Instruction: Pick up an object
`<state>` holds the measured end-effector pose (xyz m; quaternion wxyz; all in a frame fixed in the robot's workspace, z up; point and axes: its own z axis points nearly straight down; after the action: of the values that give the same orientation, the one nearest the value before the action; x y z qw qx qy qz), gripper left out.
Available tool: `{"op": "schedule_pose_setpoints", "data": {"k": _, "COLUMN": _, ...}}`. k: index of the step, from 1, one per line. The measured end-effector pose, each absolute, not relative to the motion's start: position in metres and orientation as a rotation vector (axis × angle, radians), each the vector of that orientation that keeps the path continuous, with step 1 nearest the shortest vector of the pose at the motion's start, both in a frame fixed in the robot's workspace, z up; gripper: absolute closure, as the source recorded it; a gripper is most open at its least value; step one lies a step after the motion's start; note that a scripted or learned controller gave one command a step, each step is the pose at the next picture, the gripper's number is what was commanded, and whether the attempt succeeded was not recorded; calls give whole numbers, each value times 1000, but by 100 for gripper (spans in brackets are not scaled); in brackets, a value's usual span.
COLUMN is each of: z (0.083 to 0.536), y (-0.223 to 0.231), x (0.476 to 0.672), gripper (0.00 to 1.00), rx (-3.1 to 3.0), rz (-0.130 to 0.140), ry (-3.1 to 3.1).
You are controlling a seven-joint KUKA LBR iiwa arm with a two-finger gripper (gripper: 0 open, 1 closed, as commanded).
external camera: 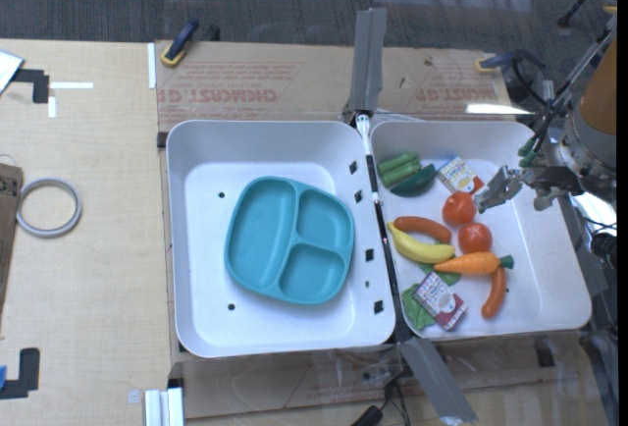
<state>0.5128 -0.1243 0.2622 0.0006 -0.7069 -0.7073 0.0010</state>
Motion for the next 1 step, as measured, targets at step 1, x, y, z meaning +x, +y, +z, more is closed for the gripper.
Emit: {"op": "schedule_pose_setpoints", "data": {"k": 1, "z": 164, "y": -135, "x": 487, "gripper": 0, "rx": -2034, "rz": 2, "ry": -2391}}
